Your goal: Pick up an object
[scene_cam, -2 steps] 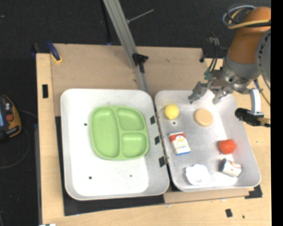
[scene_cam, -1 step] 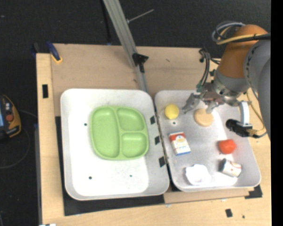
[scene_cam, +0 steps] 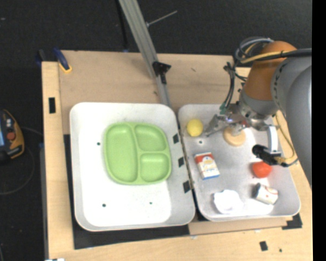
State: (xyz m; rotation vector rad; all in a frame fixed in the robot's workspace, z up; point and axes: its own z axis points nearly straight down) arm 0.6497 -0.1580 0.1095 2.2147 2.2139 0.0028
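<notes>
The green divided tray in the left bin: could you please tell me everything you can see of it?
The green divided tray is a pale lime, rounded-rectangle dish that looks like moulded plastic. Raised ridges split it into three compartments: one long section down its left side and two smaller ones stacked on its right. It lies flat and right way up, turned slightly, near the middle of the shallow white left bin, resting on the bin's floor. Nothing lies in its compartments, and nothing else touches it.

Bench (scene_cam: 108, 80): tan board carrying two white bins side by side.
Tray (scene_cam: 137, 152): green, three compartments, in the middle of the left bin (scene_cam: 87, 200).
Rail (scene_cam: 141, 37): grey metal, slanting from the top edge down to the bench's back.
Device (scene_cam: 2, 135): orange and black with a screen, off the bench's left edge.
</notes>
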